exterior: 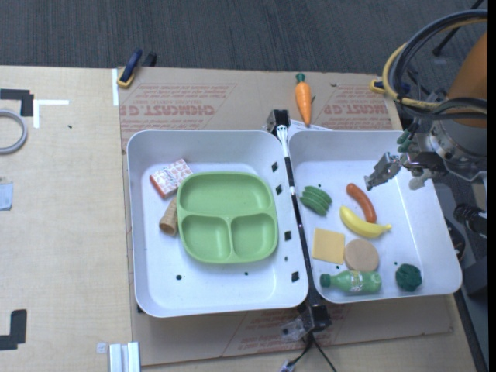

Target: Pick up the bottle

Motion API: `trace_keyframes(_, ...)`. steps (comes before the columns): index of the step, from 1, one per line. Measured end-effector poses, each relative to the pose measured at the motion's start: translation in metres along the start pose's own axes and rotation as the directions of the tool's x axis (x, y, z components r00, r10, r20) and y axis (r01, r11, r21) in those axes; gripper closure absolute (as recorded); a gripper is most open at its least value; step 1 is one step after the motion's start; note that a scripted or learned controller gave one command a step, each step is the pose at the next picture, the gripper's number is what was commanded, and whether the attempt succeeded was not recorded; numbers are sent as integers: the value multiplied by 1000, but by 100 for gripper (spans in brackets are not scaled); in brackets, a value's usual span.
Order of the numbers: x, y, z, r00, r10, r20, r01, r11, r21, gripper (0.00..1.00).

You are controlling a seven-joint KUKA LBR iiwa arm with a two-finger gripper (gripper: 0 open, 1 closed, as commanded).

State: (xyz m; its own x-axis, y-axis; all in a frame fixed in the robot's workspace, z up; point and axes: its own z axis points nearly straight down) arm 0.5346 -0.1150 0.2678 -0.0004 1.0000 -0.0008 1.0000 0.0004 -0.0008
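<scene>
Nearest the lens, at the front wall of the right white bin (pixel 446 231), lies the green plastic bottle (pixel 353 282), on its side. Long axis runs roughly left-right along the front wall; the cap end points left, toward the divider between the bins, the base points right.

Gripper (pixel 385 169) hangs over the back-right part of the right bin, well apart from the bottle. The metal fingers (pixel 380 173) point left and slightly down; whether they are apart or together, I cannot tell at this angle. Nothing is visible between them. Grey arm with orange band (pixel 473 76) enters from the right, with looped yellow and black cables (pixel 403 60) above it.

Outward from the gripper: red sausage (pixel 361 201) just left of and below it, yellow banana (pixel 363 223) touching or just beside the sausage's lower end. Ribbed green vegetable (pixel 316 199) sits further left, near the divider. Yellow square cheese slice (pixel 328 246) and tan round disc (pixel 362 255) lie just behind the bottle; the disc touches or overlaps the bottle's upper edge. Dark green broccoli piece (pixel 408 277) sits just right of the bottle's base.

Left white bin (pixel 147 231) holds a green three-compartment plate (pixel 228 217), a red-and-white packet (pixel 170 177) and a tan cone (pixel 168 219) at the plate's left edge. Orange carrot (pixel 302 99) lies on cardboard behind the bins.
</scene>
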Motion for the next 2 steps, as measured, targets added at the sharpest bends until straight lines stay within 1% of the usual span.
trace_keyframes(1,0,0,-9,1000,1,1,-1,1000,0,100)
trace_keyframes(2,62,-54,46,972,-235,-1,235,972,0,100)
